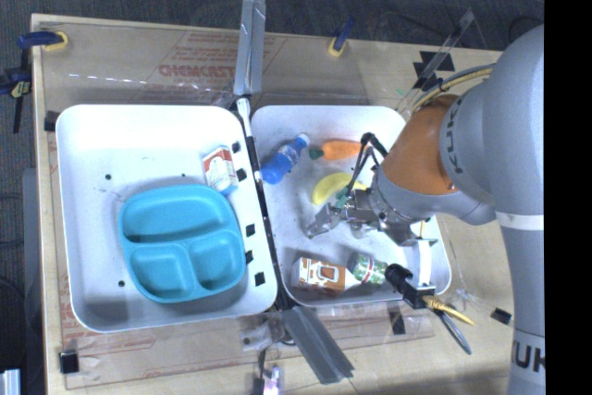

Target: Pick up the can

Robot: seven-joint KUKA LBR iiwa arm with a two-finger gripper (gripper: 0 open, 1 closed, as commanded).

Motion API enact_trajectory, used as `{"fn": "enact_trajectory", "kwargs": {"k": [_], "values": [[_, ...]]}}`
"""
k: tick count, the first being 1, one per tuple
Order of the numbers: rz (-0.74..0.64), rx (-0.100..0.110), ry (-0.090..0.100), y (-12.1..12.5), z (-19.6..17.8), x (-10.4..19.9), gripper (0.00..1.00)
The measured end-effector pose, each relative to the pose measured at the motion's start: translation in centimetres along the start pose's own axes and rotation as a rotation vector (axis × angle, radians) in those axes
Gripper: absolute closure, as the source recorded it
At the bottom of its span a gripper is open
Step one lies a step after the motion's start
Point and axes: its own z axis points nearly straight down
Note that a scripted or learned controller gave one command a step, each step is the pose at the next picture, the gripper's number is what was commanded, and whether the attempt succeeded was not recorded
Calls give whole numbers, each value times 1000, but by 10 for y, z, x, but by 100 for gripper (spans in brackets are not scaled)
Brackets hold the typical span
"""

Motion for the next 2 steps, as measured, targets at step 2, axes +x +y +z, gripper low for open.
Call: {"fn": "enact_trajectory", "kwargs": {"k": [2], "values": [[-113,2,2,-33,-32,-20,0]]}}
